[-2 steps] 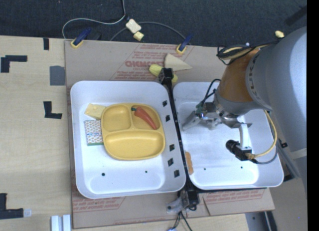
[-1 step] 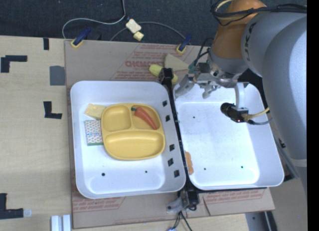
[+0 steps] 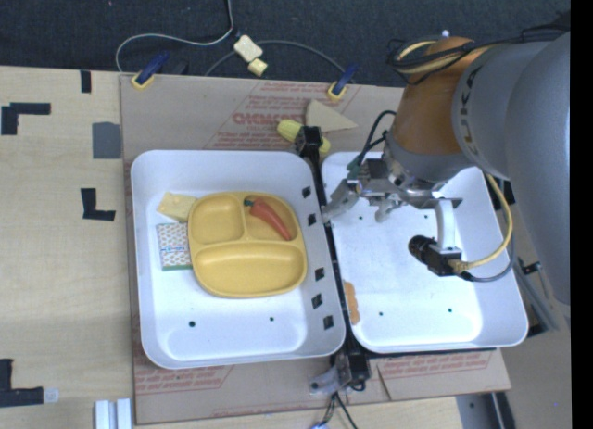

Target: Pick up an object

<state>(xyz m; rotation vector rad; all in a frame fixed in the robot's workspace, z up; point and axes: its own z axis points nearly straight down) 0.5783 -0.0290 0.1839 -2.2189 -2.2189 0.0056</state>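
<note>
Caught the grey arm [image 3: 519,112] reaching in from the right; found the gripper [image 3: 366,194] low over the upper left corner of the right white bin [image 3: 408,316], close to the wall shared with the left white bin [image 3: 232,330]; could not tell whether open or closed; saw nothing gripped. Located a yellow divided plate [image 3: 246,265] in the left bin, to the gripper's left and across the wall; spotted an orange-red vegetable [image 3: 269,217] in the plate's upper right compartment, nearest the gripper yet apart from it. Noted a patterned block [image 3: 172,245] touching the plate's far edge, well apart from the gripper; marked a pale yellow piece [image 3: 174,205] just above that block. Picked out a small orange piece [image 3: 350,300] at the right bin's left wall, below the gripper.
</note>
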